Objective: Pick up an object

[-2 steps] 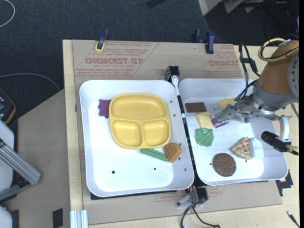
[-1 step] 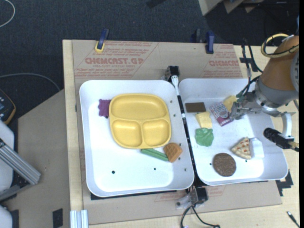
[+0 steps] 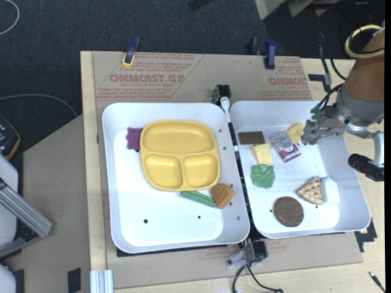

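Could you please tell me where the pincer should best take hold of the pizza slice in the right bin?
Probably across the pizza slice near its wide crust end, from straight above: it lies flat, tip toward the right bin rim's upper right, and a white piece touches its right side.

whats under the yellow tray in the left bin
A purple item sticks out from under the yellow tray's left edge, and a green bean lies at its lower edge. The tray covers the rest of the bin floor beneath it, so anything else there can't be seen.
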